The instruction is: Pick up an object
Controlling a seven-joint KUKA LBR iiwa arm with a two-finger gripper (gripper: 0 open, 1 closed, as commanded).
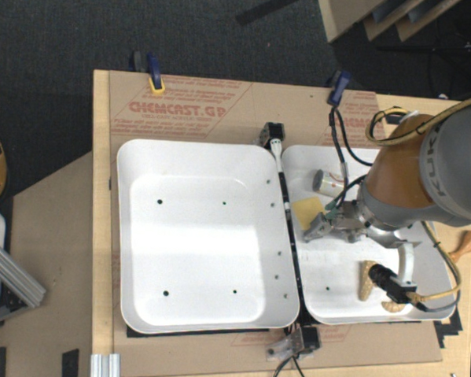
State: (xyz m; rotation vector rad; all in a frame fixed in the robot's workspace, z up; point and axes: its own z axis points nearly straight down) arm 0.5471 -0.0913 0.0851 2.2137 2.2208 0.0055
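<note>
My gripper (318,226) hangs low over the left part of the right bin (335,307), on the grey arm with the orange band (402,173) that comes in from the right. A pale yellow object (305,209) lies just above and left of the gripper's tip, close to it or touching it; I cannot tell which. A small grey and white cylinder (327,181) lies farther back in the same bin. A tan cork-like piece (368,280) rests near the bin's front, and the arm partly hides another tan piece (395,305) beside it.
The left bin (142,159) stands beside the right one, and a black divider rail (285,218) runs between them. Both sit on a brown board (185,102) held by blue clamps at the back. Cables hang behind the arm.
</note>
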